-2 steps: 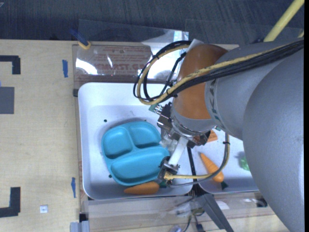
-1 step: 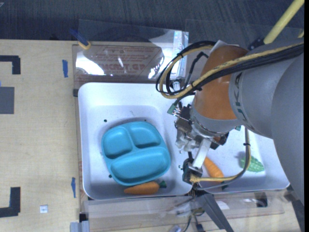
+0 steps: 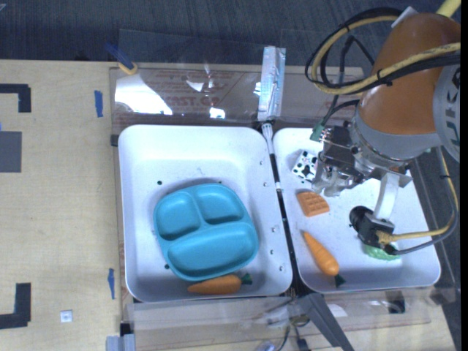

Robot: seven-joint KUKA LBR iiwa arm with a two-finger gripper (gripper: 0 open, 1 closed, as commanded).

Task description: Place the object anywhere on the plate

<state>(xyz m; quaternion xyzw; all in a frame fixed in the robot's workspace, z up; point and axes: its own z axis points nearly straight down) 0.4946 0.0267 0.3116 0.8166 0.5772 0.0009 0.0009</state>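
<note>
Waffle piece (image 3: 314, 204) — judged light, stiff, best pinched across its edges — lies right of the plate (image 3: 206, 230); the gripper (image 3: 330, 185) state cannot be told.

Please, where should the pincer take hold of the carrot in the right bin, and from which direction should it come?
The carrot in the right bin lies flat and slanted, thick end toward the orange waffle piece, thin end toward the near wall. Probably best gripped at its middle, coming straight down, the pincer turned across its long axis. It lies apart from its neighbours.
</note>
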